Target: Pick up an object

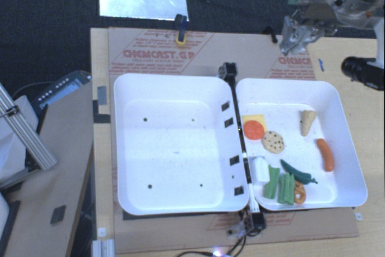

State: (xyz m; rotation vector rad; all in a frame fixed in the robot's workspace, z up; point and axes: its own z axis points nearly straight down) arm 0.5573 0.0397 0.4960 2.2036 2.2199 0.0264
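- Surface: a wooden bench (198,48) on dark carpet carries two shallow white bins side by side, the left bin (123,147) and the right bin (340,123), joined along a central black-clipped seam.
- Landmark: all positions below are given relative to the right bin.
- Contents of the right bin: a red disc (254,129) on a yellow slice (257,121) near the seam side; a spotted cookie (272,141) just beside the disc; a beige cone (307,121) toward the far side; an orange sausage (326,154) near the outer wall; a white block (261,169), green bean pieces (280,184), a dark green pepper (297,171) and a pretzel (299,194) grouped at the near corner.
- Gripper (293,44): positioned beyond the far rim of the right bin, above the bench, well apart from every object.
- Finger state: cannot be determined; nothing is visible between them.
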